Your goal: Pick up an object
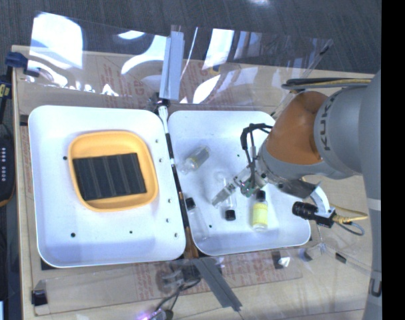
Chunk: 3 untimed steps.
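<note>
Gripper [245, 185] hangs low in the right bin [282, 235], beside a small yellow bottle [259, 215] and clear vial [222, 193]; I cannot tell its grasp.

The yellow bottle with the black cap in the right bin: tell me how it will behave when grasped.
The yellow bottle lies on its side, so it may roll when nudged. It looks like small plastic, probably light, perhaps slippery.

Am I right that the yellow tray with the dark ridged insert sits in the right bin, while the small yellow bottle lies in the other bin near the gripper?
Not quite: the camera view shows the yellow tray in the left bin. The small yellow bottle does lie in the other bin, the right bin, near the gripper.
</note>
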Each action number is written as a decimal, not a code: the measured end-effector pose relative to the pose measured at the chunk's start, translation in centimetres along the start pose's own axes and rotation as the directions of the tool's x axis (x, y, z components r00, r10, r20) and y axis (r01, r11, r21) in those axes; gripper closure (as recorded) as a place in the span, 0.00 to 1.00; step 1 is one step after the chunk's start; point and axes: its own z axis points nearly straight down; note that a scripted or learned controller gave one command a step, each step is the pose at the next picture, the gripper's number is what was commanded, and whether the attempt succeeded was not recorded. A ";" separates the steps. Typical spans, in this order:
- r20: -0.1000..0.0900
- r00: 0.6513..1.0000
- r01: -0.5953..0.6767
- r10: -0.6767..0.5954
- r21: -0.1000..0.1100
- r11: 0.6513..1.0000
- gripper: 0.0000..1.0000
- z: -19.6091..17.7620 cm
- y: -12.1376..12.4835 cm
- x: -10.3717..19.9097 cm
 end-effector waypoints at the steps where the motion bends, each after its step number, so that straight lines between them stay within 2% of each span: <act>1: 0.001 1.000 0.025 -0.025 -0.001 1.000 0.00 0.3 3.2 -4.1; 2: -0.001 0.993 0.121 -0.121 0.001 0.993 0.00 0.4 5.4 3.1; 3: -0.001 0.992 0.124 -0.124 0.002 0.992 1.00 -0.6 5.4 3.0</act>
